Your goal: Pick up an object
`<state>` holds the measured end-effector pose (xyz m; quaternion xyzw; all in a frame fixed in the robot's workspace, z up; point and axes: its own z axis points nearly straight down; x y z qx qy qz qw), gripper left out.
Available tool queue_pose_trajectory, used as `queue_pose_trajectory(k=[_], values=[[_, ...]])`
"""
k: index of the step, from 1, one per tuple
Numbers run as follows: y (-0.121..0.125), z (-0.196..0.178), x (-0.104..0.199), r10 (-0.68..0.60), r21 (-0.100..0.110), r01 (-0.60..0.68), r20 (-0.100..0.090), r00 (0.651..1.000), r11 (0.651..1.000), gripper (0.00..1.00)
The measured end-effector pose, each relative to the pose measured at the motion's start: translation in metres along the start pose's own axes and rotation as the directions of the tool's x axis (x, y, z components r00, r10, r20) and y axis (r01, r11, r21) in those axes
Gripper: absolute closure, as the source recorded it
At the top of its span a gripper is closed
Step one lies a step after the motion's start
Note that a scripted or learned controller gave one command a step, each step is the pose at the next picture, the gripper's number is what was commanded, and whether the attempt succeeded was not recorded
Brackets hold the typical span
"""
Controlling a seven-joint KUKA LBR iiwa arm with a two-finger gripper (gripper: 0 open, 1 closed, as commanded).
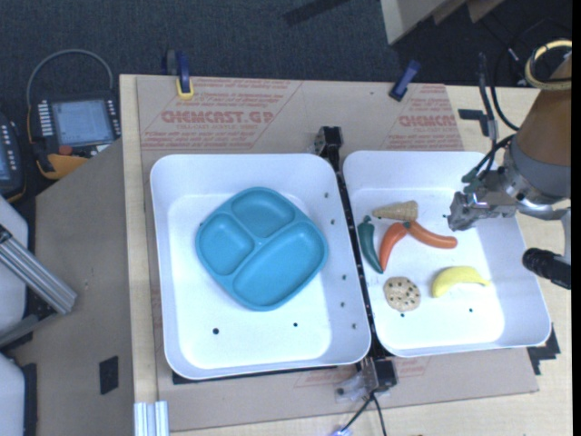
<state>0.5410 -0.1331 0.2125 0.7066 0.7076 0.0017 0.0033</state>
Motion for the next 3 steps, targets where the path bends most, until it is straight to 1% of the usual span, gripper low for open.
queue_pose_trajectory(k=[1, 3], values=[[0.015, 0.008, 0.057, -0.005, 0.005, 0.005, -0.004, 1.0, 1.0, 1.0], [0.04, -0.008, 0.144, -0.004, 0.004, 0.004, -0.004, 1.0, 1.0, 1.0]])
